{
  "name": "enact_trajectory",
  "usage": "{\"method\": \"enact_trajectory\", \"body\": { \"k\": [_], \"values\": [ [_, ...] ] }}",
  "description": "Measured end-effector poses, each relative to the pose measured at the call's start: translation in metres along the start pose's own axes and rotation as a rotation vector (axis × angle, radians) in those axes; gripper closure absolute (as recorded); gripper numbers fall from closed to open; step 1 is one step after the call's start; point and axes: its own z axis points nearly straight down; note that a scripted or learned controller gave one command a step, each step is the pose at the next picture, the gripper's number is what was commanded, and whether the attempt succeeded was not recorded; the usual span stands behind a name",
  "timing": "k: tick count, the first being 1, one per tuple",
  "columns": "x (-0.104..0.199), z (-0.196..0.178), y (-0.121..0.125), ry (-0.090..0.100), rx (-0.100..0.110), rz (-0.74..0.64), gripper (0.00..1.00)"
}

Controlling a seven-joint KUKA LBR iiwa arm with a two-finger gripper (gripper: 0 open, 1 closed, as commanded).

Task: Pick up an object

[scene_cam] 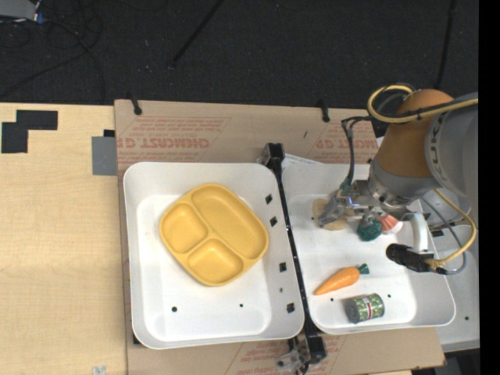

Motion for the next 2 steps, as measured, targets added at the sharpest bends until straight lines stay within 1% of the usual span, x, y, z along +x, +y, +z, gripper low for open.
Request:
{"method": "enact_trajectory", "body": {
  "k": [1, 2],
  "values": [
    [0.0005, 0.0346, 0.0004, -0.001, -0.008, -0.001, 0.00],
    [-0.0005, 0.0262, 0.0006, -0.001, -0.004, 0.001, 1.00]
  ]
}}
